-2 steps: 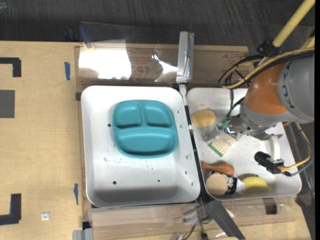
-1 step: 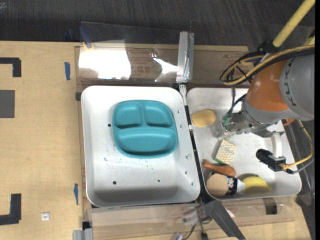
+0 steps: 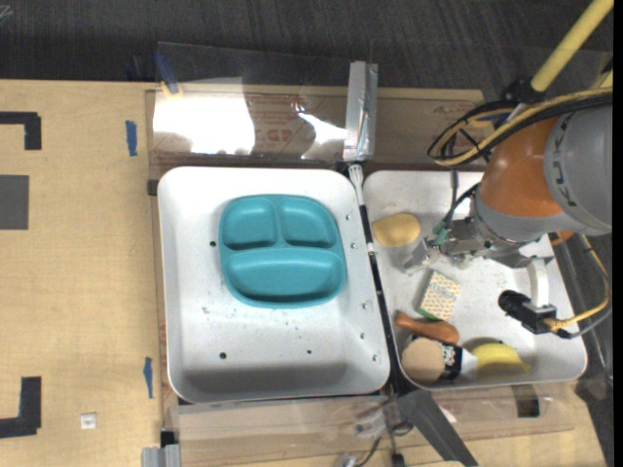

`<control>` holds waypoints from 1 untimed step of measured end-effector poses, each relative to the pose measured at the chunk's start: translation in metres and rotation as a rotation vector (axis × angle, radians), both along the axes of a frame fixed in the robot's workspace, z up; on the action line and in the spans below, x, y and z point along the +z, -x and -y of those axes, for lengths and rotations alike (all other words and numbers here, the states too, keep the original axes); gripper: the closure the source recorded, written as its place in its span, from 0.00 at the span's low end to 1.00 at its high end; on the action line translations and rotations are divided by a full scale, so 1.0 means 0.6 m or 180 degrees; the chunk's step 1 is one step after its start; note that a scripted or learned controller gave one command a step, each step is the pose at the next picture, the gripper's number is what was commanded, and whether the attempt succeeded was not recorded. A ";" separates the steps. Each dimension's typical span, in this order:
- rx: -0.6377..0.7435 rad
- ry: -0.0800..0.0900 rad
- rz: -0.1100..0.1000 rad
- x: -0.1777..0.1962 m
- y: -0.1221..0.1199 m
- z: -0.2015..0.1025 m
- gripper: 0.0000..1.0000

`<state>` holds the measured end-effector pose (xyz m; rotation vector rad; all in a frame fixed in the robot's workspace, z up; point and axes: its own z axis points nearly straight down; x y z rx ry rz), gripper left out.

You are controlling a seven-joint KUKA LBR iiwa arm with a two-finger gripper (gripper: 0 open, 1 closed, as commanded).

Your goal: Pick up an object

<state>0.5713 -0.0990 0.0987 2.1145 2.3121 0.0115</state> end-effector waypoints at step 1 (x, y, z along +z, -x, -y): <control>0.1083 0.0011 -0.0009 0.149 -0.125 -0.051 0.00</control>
